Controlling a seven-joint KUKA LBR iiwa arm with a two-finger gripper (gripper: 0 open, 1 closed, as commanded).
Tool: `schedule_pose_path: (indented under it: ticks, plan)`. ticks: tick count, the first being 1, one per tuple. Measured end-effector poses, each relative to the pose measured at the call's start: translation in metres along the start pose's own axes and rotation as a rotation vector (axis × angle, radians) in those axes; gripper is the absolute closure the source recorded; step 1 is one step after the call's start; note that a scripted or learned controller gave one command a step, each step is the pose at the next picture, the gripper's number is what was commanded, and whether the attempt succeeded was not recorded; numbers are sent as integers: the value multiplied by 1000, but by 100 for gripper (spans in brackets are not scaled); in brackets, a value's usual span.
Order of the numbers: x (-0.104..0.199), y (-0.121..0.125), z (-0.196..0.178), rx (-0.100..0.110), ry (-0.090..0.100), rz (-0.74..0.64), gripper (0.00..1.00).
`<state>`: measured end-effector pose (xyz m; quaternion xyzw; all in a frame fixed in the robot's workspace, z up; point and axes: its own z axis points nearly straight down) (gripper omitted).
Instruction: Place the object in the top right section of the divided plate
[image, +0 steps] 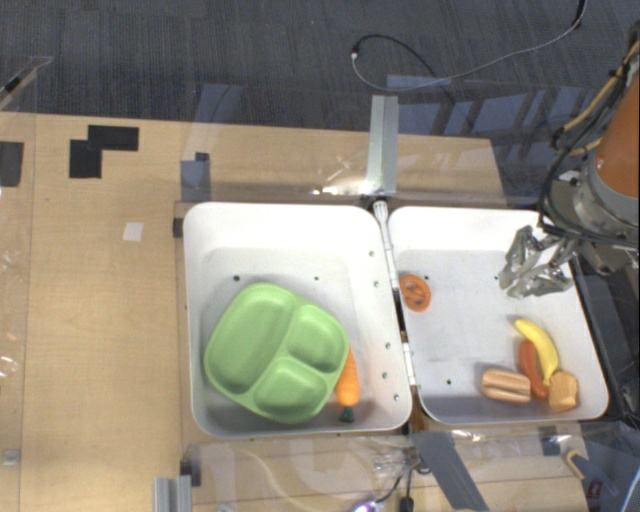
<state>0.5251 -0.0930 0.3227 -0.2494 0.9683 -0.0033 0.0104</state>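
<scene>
Hanging over the upper right of the right bin (440, 240), the gripper (532, 272) is seen with nothing between its fingers, and whether they're spread wide or narrow can't really be told from this angle. Down in the lower right corner of that bin a banana (538, 345), a red sausage-looking thing (529, 364), a hot dog bun (506, 385) and a small tan chunk (563, 391) are bunched together, with an orange disc (414, 291) parked near the bin's left wall. The green divided plate (277, 350) is sat in the left bin (280, 235), all its sections bare, and a carrot (347, 381) is lying just off its right rim.
</scene>
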Motion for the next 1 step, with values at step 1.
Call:
schedule_pose_path:
  ticks: [1]
  plan:
    - [-67,13,138,-12,10,-260,100]
